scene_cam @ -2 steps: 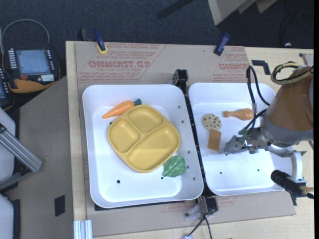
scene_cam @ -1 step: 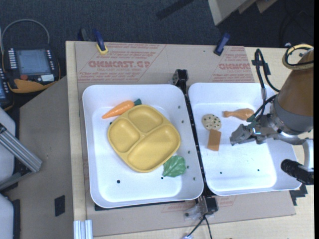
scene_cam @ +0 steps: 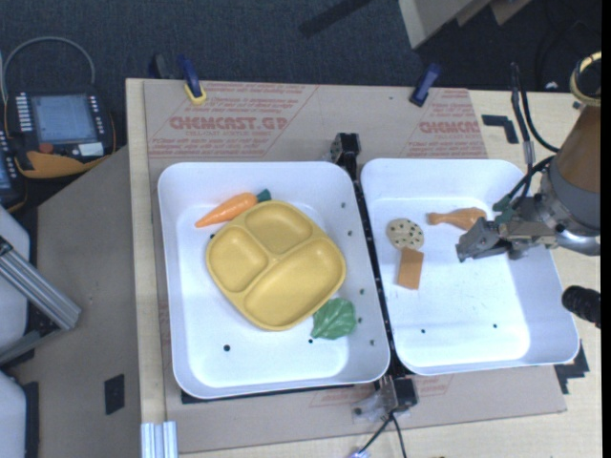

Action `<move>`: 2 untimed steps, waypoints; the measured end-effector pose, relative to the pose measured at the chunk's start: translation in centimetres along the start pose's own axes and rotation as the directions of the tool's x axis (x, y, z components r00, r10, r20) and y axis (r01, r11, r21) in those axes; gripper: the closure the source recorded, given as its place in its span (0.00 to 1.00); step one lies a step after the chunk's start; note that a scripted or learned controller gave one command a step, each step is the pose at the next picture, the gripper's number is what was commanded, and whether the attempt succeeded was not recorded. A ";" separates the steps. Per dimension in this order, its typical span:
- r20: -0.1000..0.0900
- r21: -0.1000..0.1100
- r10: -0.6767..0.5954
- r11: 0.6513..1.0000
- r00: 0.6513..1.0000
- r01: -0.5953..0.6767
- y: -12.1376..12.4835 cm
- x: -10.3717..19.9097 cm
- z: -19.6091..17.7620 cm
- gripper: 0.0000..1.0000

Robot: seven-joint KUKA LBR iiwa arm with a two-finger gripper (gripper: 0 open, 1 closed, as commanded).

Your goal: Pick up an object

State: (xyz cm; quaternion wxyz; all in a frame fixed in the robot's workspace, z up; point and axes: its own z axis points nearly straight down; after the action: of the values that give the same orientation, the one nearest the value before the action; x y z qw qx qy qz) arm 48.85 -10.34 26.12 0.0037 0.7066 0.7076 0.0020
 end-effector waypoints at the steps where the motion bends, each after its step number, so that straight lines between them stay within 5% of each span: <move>1: -0.005 0.009 -0.005 1.000 1.000 0.005 -0.3 5.1 0.1 1.00; 2: -0.004 0.010 -0.005 1.000 1.000 0.005 0.1 10.5 0.3 1.00</move>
State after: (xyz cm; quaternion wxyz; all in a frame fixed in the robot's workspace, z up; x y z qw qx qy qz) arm 48.98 0.14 25.78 -0.0011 0.7049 0.7093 0.0000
